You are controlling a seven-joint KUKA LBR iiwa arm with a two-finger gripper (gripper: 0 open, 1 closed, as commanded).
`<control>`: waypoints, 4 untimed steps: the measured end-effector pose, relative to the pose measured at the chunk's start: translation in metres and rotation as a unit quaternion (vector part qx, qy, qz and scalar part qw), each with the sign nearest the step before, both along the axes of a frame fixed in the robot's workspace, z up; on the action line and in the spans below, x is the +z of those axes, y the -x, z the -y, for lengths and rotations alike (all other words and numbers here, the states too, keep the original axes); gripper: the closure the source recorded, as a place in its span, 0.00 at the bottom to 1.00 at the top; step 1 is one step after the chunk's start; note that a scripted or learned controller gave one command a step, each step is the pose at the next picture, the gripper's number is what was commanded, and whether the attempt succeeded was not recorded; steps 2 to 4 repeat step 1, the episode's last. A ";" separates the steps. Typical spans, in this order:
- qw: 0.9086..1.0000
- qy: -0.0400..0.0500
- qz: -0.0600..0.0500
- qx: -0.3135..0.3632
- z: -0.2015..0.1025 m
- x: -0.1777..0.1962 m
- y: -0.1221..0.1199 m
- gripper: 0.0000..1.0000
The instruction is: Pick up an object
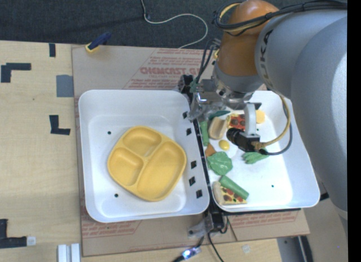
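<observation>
My gripper (pixel 219 110) hangs low over the far left part of the right bin (pixel 293 190), just above a cluster of toy food. Under it lie a pale bread-like piece (pixel 217 126), a small yellow piece (pixel 224 145) and a red and yellow piece (pixel 239 121). Closer to the front are a green leaf (pixel 220 162), a green stalk-like piece (pixel 255 157) and a pizza slice (pixel 228 193) with a green strip on it. The wrist and a black cable hide part of the cluster.
A yellow divided plate (pixel 148 162) lies in the left bin (pixel 93 108). The wall between the two bins runs right beside the gripper. The big grey arm covers the right bin's far right side. A white cable crosses the dark floor behind the bench.
</observation>
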State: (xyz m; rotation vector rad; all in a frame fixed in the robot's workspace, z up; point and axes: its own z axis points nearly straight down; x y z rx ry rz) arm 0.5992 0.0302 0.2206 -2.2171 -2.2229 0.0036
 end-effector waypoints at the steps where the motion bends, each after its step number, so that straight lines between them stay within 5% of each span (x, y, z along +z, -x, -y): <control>1: 1.000 0.001 0.000 -0.001 0.005 -0.004 0.002 1.00; 4: 1.000 0.001 0.000 -0.001 0.005 -0.004 0.002 1.00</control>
